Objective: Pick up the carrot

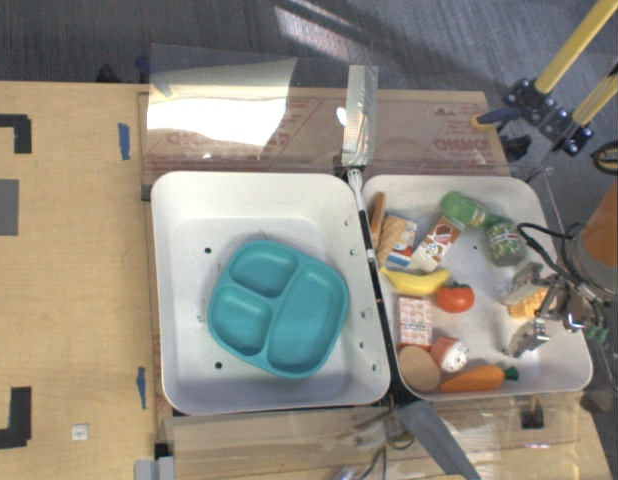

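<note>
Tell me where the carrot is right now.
The carrot lies along the near edge of the right bin, just right of a tan egg-like item, below the tomato.

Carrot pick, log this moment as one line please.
carrot: front edge of right bin, untouched | gripper: low over bin's right side, apart from carrot | teal tray: left bin

Two bins side by side on the bench (59,268)

The left bin (179,208) holds a divided tray (279,308) at its middle. The right bin (569,368) is crowded: the carrot (476,378) lies along its near wall, a tomato (454,297) behind it, a banana (417,281) left of the tomato. The gripper (549,318) sits at the bin's right side.
</note>
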`<act>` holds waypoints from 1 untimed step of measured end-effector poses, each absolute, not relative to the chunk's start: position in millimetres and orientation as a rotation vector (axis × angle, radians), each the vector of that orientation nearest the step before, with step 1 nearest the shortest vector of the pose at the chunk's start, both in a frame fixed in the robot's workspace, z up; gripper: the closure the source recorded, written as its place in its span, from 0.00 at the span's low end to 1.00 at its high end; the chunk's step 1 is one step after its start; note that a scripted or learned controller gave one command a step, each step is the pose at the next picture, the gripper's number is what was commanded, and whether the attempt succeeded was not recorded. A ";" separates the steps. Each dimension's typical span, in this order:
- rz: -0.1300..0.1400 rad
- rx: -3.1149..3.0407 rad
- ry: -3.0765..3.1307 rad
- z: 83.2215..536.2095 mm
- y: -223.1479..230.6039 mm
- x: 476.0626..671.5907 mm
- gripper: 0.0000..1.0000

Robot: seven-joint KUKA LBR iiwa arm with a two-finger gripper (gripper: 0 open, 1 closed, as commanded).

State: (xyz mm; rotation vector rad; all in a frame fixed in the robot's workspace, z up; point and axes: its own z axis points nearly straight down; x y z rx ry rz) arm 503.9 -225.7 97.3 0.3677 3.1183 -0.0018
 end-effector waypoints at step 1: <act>-0.003 0.357 3.110 109.3 -223.2 507.9 1.00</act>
